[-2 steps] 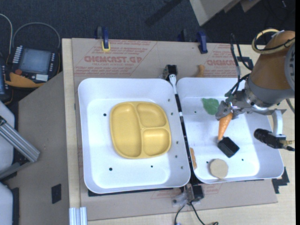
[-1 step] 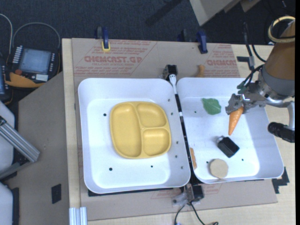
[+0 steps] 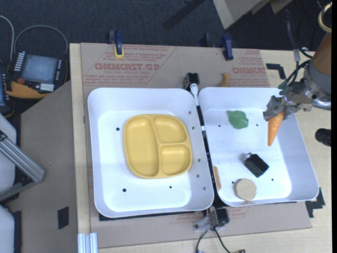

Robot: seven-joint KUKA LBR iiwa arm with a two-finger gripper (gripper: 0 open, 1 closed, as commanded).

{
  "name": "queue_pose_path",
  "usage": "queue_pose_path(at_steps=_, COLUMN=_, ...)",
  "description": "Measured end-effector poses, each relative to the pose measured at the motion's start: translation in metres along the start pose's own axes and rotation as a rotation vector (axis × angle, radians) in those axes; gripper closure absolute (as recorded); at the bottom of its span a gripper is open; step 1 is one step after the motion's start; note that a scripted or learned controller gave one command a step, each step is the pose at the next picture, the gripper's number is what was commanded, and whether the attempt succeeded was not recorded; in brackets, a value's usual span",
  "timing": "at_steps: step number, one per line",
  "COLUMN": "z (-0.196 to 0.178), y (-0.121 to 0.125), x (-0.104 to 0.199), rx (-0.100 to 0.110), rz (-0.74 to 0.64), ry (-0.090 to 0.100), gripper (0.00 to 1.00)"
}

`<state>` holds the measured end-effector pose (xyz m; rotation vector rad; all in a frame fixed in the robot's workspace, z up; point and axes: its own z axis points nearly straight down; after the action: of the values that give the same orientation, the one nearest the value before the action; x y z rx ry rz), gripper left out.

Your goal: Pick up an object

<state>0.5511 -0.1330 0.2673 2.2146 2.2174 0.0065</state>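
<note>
- The pincer point(image 3: 277, 111) hangs over the right bin point(image 3: 300, 157), near that bin's far right corner, at the end of the grey arm point(image 3: 318, 78) that comes in from the bench's right edge.
- A carrot point(image 3: 273, 129) sits with its thick top caught between the pincer's fingers; the pincer is pinching it there.
- The carrot points down and a little left, its thin tip toward the bin's floor. Whether the tip touches the floor cannot be told.
- A green leafy piece point(image 3: 238, 119) lies on the right bin's floor just left of the carrot, apart from it.
- A black block point(image 3: 256, 164) lies nearer the front of the same bin, below and left of the carrot's tip, well apart from the pincer.
- A round tan disc point(image 3: 245, 189) rests at the right bin's front edge, just in front of the black block.
- A small orange piece point(image 3: 216, 177) lies along the right bin's left wall, near the front.
- The left bin point(image 3: 105, 157) holds a yellow tray point(image 3: 157, 144) with three compartments, set about in its middle.
- Both bins sit side by side on a brown board point(image 3: 152, 62) on the bench point(image 3: 326, 162), their inner rims touching.
- Two blue clamps point(image 3: 118, 41) grip the board's far edge.
</note>
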Motion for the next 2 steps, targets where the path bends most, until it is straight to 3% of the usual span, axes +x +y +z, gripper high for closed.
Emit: queue_pose_path(at_steps=2, z=-0.002, y=0.027, x=0.111, rx=0.006, rz=-0.004, ry=0.002, gripper=1.00)
